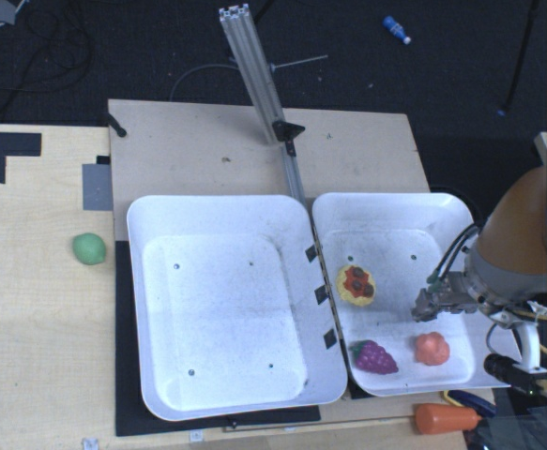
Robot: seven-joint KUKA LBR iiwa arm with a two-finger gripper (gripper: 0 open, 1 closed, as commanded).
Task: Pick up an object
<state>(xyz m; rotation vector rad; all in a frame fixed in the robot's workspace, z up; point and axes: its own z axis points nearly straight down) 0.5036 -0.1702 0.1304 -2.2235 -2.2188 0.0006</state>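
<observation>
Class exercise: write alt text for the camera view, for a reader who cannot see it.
A grey robot arm's gripper hangs over the right white bin, above a pink ball, near purple grapes and a yellow-and-red toy. A green ball lies outside the left bin.

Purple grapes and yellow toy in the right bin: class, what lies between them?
Nothing. In the camera view, just bare white bin floor separates the purple grapes from the yellow toy. The red fruit sits off to the side.
</observation>
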